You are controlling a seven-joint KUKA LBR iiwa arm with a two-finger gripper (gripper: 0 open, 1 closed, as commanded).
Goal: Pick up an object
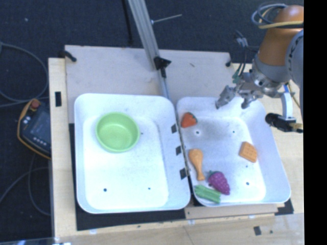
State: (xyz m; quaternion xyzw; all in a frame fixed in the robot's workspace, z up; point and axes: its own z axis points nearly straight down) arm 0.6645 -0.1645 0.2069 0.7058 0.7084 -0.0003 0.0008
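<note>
Overhead, tool (234,101) spread and unladen, strawberry (188,119) well apart at its lower left.

Left bin (87,152) showing white, holding lime-green bowl (117,131). Right bin (265,162) showing white, holding red-orange strawberry (188,120) with green top, tan-orange drumstick (196,162), orange cracker (248,151), purple grapes (219,181), green vegetable (207,193). Gripper (235,100) appearing grey.

Dark speckled carpet (76,14) all around here, black cables (20,70) snaking across it on the left. A pale wooden bench (112,68) sits in the middle, a slanted metal pole (145,27) rising behind it. An orange-edged handheld pendant (34,126) lies beside the bench.
</note>
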